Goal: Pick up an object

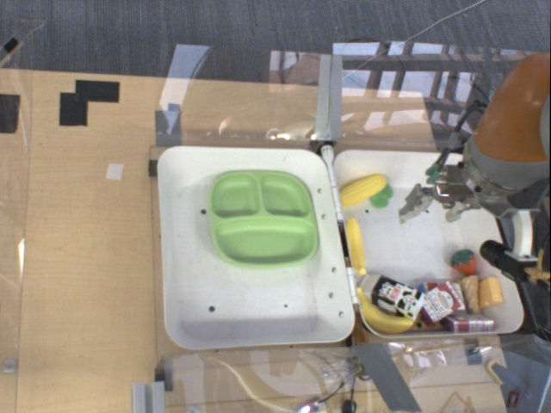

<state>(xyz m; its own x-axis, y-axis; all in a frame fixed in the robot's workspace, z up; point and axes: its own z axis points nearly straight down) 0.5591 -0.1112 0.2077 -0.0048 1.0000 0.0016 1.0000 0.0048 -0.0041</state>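
Pretty clearly a robotics lab: a wooden bench [77,231] is fitted with clear shields, black marker squares [86,100] are stuck on, and loose cables [448,20] are left trailing.

A light green divided plate [263,218] sits in the white left bin [185,299]; a yellow corn cob [362,189], yellow banana [383,317] and black-and-white carton [395,298] lie in the white right bin [405,248].

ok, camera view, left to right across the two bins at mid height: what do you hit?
Green divided plate in the left bin → long yellow piece along the right bin's left wall → corn cob → gripper → small red and green item.
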